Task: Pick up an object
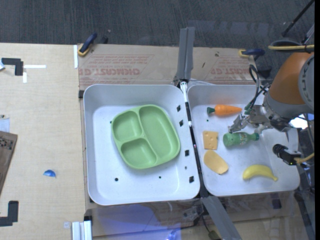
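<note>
Gripper [241, 125] sits low in right bin [285, 184], directly above green bottle [240, 139], w/ carrot [227, 110] just behind. Finger state: cannot tell. Cheese wedge [210, 140], yellow slice [216, 162], banana [259, 172] nearby. Green tray [145, 135] in left bin [100, 174].

In the right bin [285, 186], an orange carrot [226, 110] lies flat near the far edge. A square cheese slice [210, 140] and a rounded yellow piece [216, 162] lie along the left wall. A green bottle [240, 138] lies mid-bin; a banana [259, 172] rests near the front edge.
</note>
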Robot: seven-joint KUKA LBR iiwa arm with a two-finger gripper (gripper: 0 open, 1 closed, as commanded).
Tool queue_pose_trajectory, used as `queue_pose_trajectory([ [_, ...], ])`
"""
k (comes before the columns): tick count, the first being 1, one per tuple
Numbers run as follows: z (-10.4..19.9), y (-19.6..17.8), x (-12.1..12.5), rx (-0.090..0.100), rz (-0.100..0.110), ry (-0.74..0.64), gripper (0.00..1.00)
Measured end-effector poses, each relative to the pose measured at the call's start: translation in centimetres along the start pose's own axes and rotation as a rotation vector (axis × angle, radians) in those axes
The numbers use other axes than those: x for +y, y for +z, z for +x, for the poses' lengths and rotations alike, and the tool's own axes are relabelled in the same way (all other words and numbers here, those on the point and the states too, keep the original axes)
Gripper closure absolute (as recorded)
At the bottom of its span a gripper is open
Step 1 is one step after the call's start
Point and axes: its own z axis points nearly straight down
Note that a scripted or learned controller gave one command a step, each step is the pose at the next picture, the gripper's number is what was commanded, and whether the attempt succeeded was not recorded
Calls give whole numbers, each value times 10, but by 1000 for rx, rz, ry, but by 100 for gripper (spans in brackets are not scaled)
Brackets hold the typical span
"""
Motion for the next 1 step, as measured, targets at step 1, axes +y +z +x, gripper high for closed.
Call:
queue_pose_trajectory([
  [1, 34, 0, -39, 1, 2, -126, 0],
])
